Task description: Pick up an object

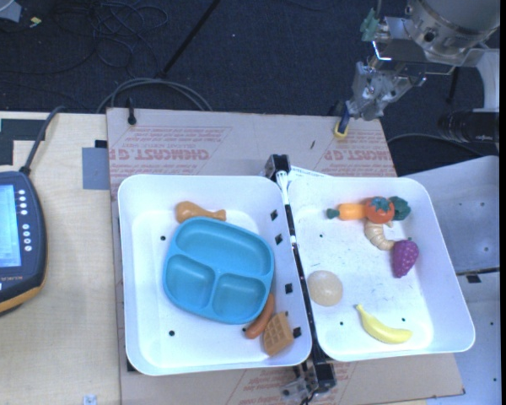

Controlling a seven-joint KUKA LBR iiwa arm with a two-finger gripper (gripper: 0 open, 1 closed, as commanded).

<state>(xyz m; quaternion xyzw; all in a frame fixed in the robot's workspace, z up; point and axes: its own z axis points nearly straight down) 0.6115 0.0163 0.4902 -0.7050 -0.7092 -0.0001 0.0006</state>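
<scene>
Hovering beyond the right bin (pixel 455 310), the tool (pixel 364 108), grip state indiscernible, should descend vertically onto an isolated item, e.g. the banana (pixel 383 327).

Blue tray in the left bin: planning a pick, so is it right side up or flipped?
Right side up: the blue tray shows its three hollow compartments facing the camera.
</scene>
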